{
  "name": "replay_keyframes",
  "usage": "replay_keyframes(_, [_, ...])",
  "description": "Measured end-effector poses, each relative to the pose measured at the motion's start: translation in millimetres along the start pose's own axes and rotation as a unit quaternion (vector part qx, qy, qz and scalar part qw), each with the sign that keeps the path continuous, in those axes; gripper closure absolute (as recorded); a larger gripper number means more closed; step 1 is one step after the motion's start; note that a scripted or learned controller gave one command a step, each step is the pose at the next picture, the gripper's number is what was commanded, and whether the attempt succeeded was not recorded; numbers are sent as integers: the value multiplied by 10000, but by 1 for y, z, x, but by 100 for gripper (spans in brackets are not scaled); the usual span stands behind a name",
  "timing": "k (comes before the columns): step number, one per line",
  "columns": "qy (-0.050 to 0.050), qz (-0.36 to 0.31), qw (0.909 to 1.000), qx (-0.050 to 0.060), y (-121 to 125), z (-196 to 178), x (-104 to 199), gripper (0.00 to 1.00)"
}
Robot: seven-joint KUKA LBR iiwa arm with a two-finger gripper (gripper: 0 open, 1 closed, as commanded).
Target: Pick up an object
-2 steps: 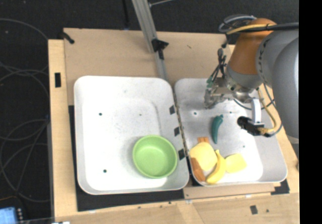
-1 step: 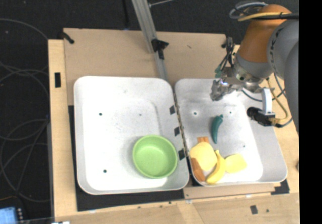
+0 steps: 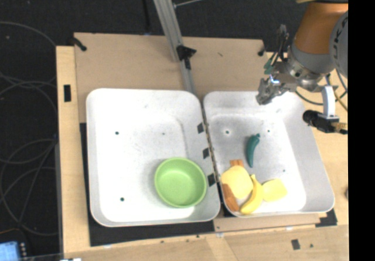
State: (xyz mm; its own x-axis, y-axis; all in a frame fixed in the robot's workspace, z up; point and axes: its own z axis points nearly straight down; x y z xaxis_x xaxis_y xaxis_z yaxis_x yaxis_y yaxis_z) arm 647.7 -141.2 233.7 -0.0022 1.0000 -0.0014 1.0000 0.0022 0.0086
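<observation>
Presumably pre-grasp: claw (image 3: 266, 91) hangs over right bin (image 3: 304, 136) far rim, nothing between its fingers (opening can't be told). Teal pepper (image 3: 252, 148) lies mid-bin; yellow toys (image 3: 252, 189) heaped at near edge; green bowl (image 3: 180, 182) in left bin (image 3: 117, 125).

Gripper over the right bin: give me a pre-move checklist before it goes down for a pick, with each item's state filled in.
1. Gripper positioned above the right bin: ok, near its far edge.
2. Gripper free of any object: cannot tell, too small to read.
3. Target directly beneath: not ok; the teal object lies nearer the camera, toward the bin's middle.
4. Teal object isolated for a clean grasp: ok, it lies apart from the others.
5. Yellow pile separable: not ok; banana, yellow pieces and an orange piece touch in the near corner.
6. Green bowl out of the way: ok, in the left bin.
</observation>
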Motion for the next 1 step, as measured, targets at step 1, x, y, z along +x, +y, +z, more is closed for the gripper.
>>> replay_keyframes(1, [7,-3,10000,16,1,-30,-1,100])
